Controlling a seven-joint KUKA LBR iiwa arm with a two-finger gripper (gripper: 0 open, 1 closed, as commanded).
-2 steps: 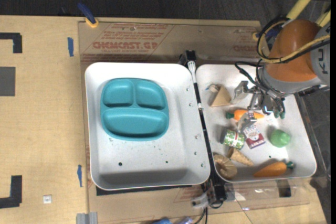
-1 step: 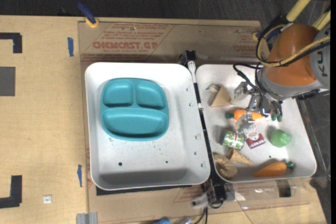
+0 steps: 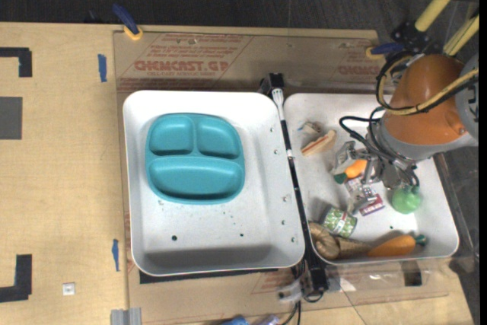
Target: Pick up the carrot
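Note:
The carrot (image 3: 392,246) is orange with a green top at its right end. It lies flat along the front wall of the right bin (image 3: 441,186), near the front right corner. My gripper (image 3: 364,173) hangs over the middle of that bin, well above and to the left of the carrot, among small clutter. A small orange piece (image 3: 354,170) sits right at the gripper's tip. The arm's grey wrist and orange band (image 3: 422,99) come in from the right and hide part of the bin's back right.
In the right bin lie a hot dog (image 3: 317,139), a green round toy (image 3: 405,199), a small pink-and-white packet (image 3: 370,202), a green-white packet (image 3: 339,222) and a brown item (image 3: 326,241). The left bin (image 3: 144,232) holds a teal divided plate (image 3: 195,157).

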